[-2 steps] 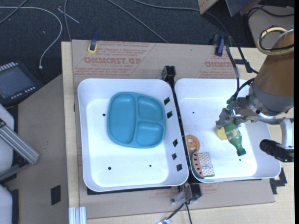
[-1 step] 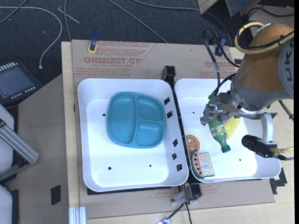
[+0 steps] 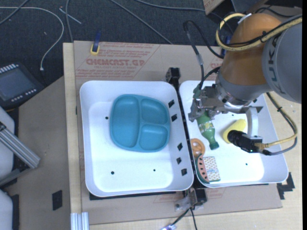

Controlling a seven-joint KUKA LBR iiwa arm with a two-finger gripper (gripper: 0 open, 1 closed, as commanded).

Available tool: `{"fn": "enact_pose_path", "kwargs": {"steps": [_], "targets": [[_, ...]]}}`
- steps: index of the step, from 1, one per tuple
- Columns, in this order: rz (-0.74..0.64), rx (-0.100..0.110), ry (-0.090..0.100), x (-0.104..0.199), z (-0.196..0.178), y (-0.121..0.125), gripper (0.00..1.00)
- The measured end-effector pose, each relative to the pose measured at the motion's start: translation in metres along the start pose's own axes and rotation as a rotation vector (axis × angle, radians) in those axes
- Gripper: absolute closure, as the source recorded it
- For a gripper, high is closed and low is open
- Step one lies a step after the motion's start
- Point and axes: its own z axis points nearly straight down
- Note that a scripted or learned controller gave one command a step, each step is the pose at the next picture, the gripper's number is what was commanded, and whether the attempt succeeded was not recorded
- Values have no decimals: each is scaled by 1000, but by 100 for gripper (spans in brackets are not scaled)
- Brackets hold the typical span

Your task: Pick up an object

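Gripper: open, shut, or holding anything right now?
Gripper: cannot be told; it sits just above the green bottle in the right bin.

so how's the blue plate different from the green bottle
The blue plate lies flat in the left bin; the green bottle lies on its side in the right bin. The plate is wide and split into compartments; the bottle is narrow. The plate sits alone; the bottle lies just under the gripper. Both look like plastic.
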Motion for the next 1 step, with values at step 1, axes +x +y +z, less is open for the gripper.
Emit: {"fn": "enact_pose_path", "kwargs": {"steps": [1], "targets": [[1,1,0,51,4,12,100]]}}
